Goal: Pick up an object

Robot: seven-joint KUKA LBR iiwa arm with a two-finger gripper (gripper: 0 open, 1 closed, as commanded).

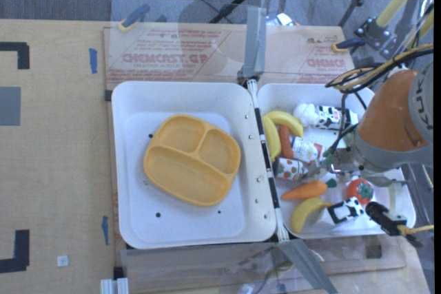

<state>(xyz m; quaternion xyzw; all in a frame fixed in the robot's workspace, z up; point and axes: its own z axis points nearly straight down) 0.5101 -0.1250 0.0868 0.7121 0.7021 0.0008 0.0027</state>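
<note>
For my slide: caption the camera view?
Arm's claw over right bin toys; yellow divided plate in left bin.

Two shallow white plastic bins sit side by side on the bench, touching along a shared edge. Left bin [131, 148]: a yellow three-compartment plastic plate [192, 159] lies near its middle. Right bin [286, 94] — crowded. A yellow toy banana [285, 122] lies toward the back, a black-and-white toy cow [320, 115] just right of it. An orange toy carrot [306, 190] lies nearer the front, a second yellow banana [306, 213] just before it. My orange-banded grey arm [389, 124] reaches in from the right, over that bin's right half.
</note>
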